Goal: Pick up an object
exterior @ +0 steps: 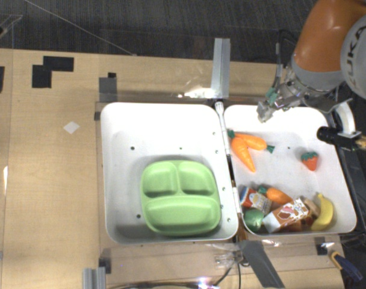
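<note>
1. Camera view, gripper: gripper (268, 108) hangs over the far-left corner of the right bin (291, 120), just inside its rim, under the grey wrist and orange band of the arm (327, 35). Nothing sits between its tips. Whether it is released or clenched, I cannot tell; the tips are too small and blurred.

2. Camera view, nearest candidate: two toy carrots (248, 148) lie on the right bin's floor against its left wall, touching at their stalk ends. They sit nearer the camera than the gripper and slightly to its left. One runs roughly across the bin; the other slants along the left wall toward the near side.

3. Camera view, other candidates in the right bin: a small strawberry (310, 160) lies alone toward the bin's right wall, well apart from the gripper. Along the near wall a pile crowds together: a juice carton (286, 214), a banana (324, 212), a green round piece (252, 219) and an orange piece (278, 195), touching one another.

4. Camera view, left bin (129, 131): a green divided plate (180, 196) rests in its near half, across the shared wall from the gripper.

5. Judgement: carrots are the closest target; the move would call for a short travel toward the near side, with jaws set across the chosen carrot's long axis. The left wall crowds that approach.
</note>
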You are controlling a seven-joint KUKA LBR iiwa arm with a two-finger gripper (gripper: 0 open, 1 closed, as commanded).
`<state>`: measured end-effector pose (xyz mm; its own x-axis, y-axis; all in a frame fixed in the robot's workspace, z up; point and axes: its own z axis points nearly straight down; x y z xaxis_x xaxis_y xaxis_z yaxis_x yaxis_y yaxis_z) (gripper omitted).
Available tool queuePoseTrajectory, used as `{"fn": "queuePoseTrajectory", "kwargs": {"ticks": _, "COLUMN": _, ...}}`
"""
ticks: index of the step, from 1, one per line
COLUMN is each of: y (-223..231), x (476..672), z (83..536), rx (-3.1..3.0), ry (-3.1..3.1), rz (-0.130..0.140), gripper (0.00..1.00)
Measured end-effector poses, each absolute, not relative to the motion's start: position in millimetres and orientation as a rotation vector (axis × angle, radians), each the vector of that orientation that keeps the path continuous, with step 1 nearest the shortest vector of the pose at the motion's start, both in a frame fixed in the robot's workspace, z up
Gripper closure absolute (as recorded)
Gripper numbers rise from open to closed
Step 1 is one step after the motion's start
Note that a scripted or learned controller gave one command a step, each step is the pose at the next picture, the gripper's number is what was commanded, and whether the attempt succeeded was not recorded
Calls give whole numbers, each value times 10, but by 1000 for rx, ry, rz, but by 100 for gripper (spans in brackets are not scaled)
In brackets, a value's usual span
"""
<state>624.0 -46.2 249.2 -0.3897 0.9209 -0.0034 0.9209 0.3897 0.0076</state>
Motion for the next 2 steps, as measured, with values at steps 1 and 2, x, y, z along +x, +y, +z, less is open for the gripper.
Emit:
{"fn": "queuePoseTrajectory", "kwargs": {"ticks": 1, "y": -460, "x": 6240, "z": 2491, "rx": 1731, "ry": 2614, "rz": 7, "gripper": 0}}
{"fn": "queuePoseTrajectory", "kwargs": {"ticks": 2, "y": -574, "x": 6130, "z": 1856, "rx": 1823, "ry": 2553, "rz": 5, "gripper": 0}}
